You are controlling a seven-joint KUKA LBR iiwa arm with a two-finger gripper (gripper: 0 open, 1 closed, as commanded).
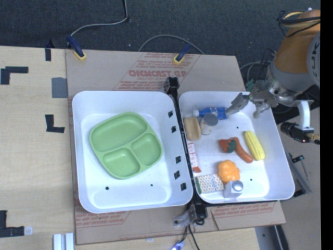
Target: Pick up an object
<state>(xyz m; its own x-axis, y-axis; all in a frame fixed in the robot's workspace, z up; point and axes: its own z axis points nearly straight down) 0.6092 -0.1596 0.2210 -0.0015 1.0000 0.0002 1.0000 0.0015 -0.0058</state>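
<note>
Camera view is showing us a green divided plate (126, 145) lying in the left bin (83, 139). Moving right, we are seeing a corn cob (254, 144) sitting mid-right in the right bin (276, 160). Above it, the gripper (248, 105) is hanging at that bin's upper edge, fingers spread and pinching nothing.

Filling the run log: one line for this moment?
tool: open, holding nothing | position: over right bin, back edge | nearest: blue bottle | left bin: green plate
</note>
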